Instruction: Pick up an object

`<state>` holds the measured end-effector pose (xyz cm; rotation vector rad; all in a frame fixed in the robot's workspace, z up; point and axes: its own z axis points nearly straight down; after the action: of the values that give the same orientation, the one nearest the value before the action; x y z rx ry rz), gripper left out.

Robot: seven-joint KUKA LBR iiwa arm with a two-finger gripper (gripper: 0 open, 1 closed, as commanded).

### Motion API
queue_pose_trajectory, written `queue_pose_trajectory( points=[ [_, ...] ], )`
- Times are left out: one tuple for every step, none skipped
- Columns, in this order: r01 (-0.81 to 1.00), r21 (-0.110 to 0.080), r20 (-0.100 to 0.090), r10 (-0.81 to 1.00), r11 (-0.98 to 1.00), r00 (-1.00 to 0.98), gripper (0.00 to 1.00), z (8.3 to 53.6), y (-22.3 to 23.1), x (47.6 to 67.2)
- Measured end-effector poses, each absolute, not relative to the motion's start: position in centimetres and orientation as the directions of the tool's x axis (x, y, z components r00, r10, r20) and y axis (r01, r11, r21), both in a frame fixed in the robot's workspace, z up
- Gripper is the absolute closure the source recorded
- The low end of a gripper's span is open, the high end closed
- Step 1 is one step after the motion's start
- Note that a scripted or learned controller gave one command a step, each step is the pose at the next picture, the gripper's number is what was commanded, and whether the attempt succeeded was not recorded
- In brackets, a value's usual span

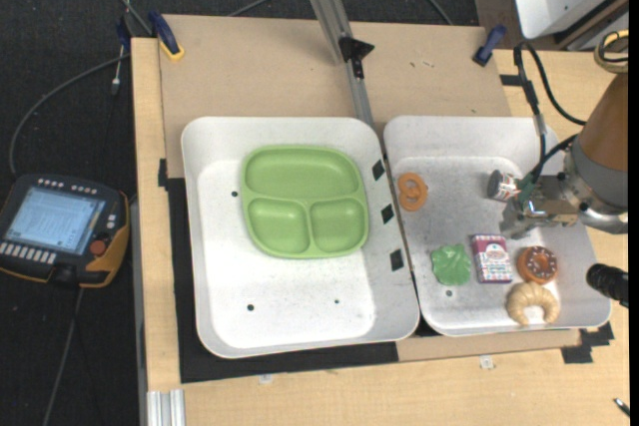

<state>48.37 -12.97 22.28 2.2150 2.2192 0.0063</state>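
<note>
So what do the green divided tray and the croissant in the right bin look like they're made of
Green three-compartment tray: probably moulded plastic, with a uniform matte colour and rounded edges. Tan croissant-shaped piece: likely plastic or rubber toy food, going by its smooth, faint sheen.

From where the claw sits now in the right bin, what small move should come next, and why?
Probably a short shift toward the view's bottom, then down onto the chocolate donut. The claw sits just above it in the right bin, holding nothing visible, and the donut looks nearest, beside the pink box and the croissant.

right bin (449, 140): far half open | near edge crowded: croissant (532, 301), donut (538, 263), box (490, 258)
</note>
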Motion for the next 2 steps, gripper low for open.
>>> queue_pose_trajectory(
  points=[
    [1.0,0.006,-0.001,1.0,0.002,-0.002,1.0,26.1,-13.0,48.5],
    [1.0,0.002,0.001,1.0,0.006,-0.006,1.0,25.7,-8.8,50.2]
  ],
)
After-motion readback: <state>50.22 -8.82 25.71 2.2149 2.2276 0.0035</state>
